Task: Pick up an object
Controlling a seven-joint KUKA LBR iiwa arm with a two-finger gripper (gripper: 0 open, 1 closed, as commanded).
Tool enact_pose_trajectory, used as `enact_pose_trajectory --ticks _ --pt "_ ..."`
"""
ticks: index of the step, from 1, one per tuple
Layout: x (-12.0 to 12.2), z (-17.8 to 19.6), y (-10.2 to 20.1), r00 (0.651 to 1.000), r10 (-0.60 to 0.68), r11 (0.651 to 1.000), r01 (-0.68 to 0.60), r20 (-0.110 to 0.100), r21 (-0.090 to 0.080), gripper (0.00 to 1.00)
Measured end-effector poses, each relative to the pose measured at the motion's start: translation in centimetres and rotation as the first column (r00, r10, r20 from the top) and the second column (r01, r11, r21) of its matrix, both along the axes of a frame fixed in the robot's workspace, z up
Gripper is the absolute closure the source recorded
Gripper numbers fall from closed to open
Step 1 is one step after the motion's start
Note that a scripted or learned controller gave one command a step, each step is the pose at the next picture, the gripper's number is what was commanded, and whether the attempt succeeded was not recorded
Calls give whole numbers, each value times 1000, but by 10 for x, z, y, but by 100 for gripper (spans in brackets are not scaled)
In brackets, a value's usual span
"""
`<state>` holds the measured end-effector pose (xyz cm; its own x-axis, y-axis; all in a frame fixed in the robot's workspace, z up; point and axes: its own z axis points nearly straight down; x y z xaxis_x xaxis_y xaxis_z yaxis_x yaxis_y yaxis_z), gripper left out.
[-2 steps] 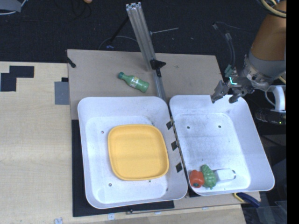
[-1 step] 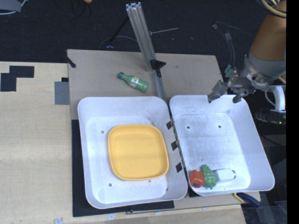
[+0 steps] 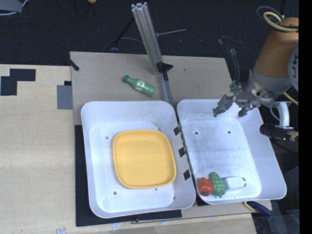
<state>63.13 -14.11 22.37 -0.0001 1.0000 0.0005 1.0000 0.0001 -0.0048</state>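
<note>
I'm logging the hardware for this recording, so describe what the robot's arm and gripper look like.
The arm is a thick rounded segment with an orange-tan band above a grey wrist. A yellowish cable loops near its top. The gripper is dark grey metal with two thin fingers and a small greenish spot near its base.

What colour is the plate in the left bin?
Yellow; the plate shows plainly in the camera view.

Gripper above right bin far edge, fingers spread, nothing between. Yellow plate in left bin. Green bottle lying on bench.
</note>
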Motion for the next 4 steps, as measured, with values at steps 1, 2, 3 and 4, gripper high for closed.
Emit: enact_pose_trajectory --ticks 1,2,3,4 --pt "-5 -46 6 1000 0 1000 0 1 0 0" --pt "-3 -106 13 1000 0 1000 0 -1 0 0" --pt "-2 -93 11 1000 -3 1000 3 4 -1 100" --pt "2 -31 14 1000 0 1000 0 10 -1 100"
